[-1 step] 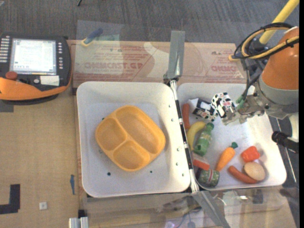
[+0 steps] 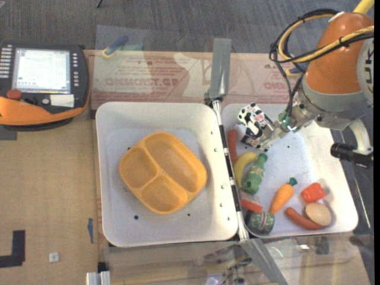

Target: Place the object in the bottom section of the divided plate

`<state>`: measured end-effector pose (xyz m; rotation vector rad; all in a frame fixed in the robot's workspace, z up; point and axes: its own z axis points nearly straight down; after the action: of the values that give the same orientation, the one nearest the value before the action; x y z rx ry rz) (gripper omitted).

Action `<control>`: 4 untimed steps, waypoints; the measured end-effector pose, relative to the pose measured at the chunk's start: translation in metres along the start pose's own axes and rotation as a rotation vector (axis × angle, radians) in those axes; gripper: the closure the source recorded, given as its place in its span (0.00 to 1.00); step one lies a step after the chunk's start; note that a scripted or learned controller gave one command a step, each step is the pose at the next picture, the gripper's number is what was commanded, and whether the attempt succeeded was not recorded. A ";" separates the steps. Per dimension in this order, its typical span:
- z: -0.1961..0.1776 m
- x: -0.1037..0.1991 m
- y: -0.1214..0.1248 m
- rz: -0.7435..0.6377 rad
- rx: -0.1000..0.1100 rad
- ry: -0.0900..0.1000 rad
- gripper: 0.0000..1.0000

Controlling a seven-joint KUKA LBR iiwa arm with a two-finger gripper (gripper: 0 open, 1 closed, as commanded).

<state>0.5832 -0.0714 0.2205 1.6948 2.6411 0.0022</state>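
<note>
Nearest the camera, along the right white bin's [image 2: 347, 221] front edge, lie a round green patterned toy [image 2: 261, 222], a red sausage-shaped toy [image 2: 300, 219] and a beige oval slice [image 2: 319, 214]. Just beyond are an orange plastic carrot [image 2: 281, 197], a small red pepper [image 2: 313, 192], a green bottle [image 2: 254, 176] and a yellow banana [image 2: 241, 165]. In the left white bin [image 2: 113, 159] sits the orange divided plate [image 2: 162, 171]. Farther back, the gripper [image 2: 265, 130] grips a black-and-white toy cow [image 2: 253, 119] between its fingers, above the right bin's rear left part.
</note>
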 end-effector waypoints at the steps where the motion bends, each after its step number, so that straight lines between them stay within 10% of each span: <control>1: -0.013 0.027 0.076 -0.011 0.001 0.001 1.00; 3: -0.028 0.186 0.133 -0.264 0.002 0.003 1.00; 4: -0.023 0.269 0.065 -0.231 0.003 0.003 1.00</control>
<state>0.5301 0.2006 0.2433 1.3810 2.8228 -0.0001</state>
